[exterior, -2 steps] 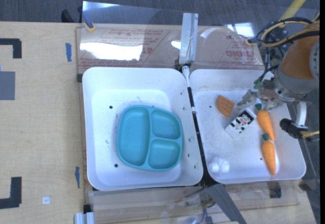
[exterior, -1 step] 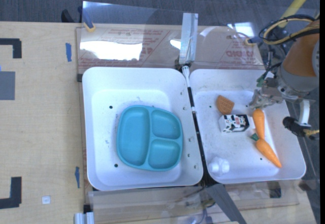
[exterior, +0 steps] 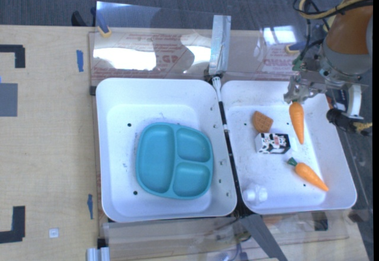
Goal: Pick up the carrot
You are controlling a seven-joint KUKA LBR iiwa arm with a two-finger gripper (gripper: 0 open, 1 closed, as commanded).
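Camera view is looking down on two shallow white plastic bins set side by side. The left bin (exterior: pixel 112 100) is being occupied by a teal compartmented plastic plate (exterior: pixel 174 160), lying flat near its middle. The right bin (exterior: pixel 343 195) is holding the smaller things. The grey arm with its orange band (exterior: pixel 353 14) is reaching in over the far right corner of that bin, and its two-finger gripper (exterior: pixel 294 93) is being held at the top end of the upper orange tapered carrot (exterior: pixel 296 122), which is lying lengthwise, point toward the camera. Whether that carrot is being touched, and how the jaws are standing, cannot be told.

A second orange carrot with a green stub (exterior: pixel 308 174) is lying slantwise nearer the front right, well apart from the first. Between them, a small black-and-white patterned block (exterior: pixel 273 143) is resting just below a brown rounded cookie-like piece (exterior: pixel 262 121). A small white cap-like object (exterior: pixel 256 195) is sitting at the front left corner.

Either carrot is being judged light, stiff and smooth-skinned, probably a toy, so slipping along the taper is likely. The thick upper third, taken across its width, is being judged the safest hold.
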